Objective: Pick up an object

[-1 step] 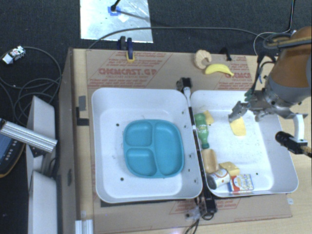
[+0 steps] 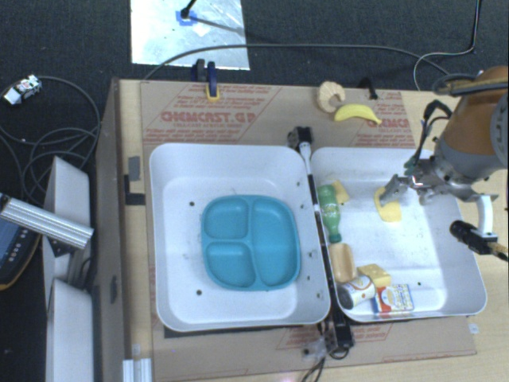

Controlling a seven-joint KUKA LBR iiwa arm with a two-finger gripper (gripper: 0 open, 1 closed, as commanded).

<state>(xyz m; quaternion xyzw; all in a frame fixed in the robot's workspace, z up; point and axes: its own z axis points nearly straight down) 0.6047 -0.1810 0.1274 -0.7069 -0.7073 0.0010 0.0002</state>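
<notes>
My gripper point(image 2: 411, 190) hangs over the upper part of the right bin point(image 2: 461, 269), on the grey arm with the orange band point(image 2: 475, 126) that reaches in from the right. Its two grey fingers stand apart, open, with nothing between them. A small pale yellow piece point(image 2: 389, 211) lies on the bin floor just below and left of the left finger point(image 2: 394, 186); I cannot tell whether they touch. Along the bin's left wall lie a green bottle point(image 2: 328, 212), a yellow bit point(image 2: 340, 191) and a tan block point(image 2: 342, 262).
At the right bin's front lie a small can point(image 2: 359, 291), a yellow item point(image 2: 377, 276) and a red-and-blue carton point(image 2: 395, 298). The left bin point(image 2: 175, 181) holds a blue divided plate point(image 2: 250, 241). A banana point(image 2: 356, 114) and a tan object point(image 2: 330, 95) rest behind the bins.
</notes>
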